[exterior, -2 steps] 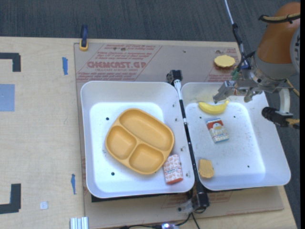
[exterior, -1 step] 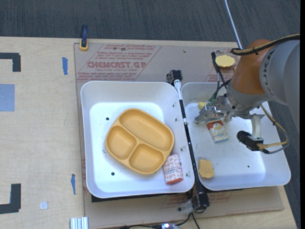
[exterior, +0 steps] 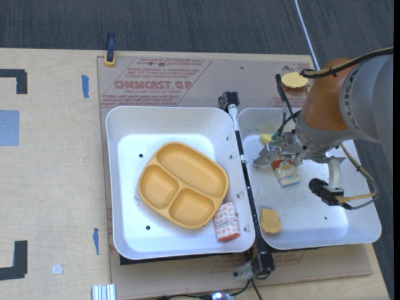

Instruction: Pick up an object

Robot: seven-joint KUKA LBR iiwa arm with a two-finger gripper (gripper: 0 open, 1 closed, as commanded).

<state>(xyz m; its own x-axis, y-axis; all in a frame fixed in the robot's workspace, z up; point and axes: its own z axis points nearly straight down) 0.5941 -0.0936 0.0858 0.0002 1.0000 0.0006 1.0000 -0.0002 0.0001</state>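
The gripper [exterior: 280, 157] is positioned low over the right bin [exterior: 353, 227], in its upper-left part, with the arm reaching in from the right. Whether the gripper is open or closed cannot be determined from this angle, and no object is seen held in it.

A small printed packet [exterior: 287, 175] lies flat on the bin floor just beside the gripper, on its near side. Whether the two touch cannot be told. This packet is judged to be the intended pick, since the tool is set closest to it.

A small yellow item [exterior: 267, 138] lies just beyond the gripper, near the bin's left wall. A tan chunk [exterior: 270, 220] rests well apart at the near-left corner.

The left bin [exterior: 114, 167] holds a yellow three-compartment plate [exterior: 182, 185]. A red-and-white packet [exterior: 227, 222] is lodged between the plate and that bin's right wall. Closing in on the printed packet is judged to be the step in hand.
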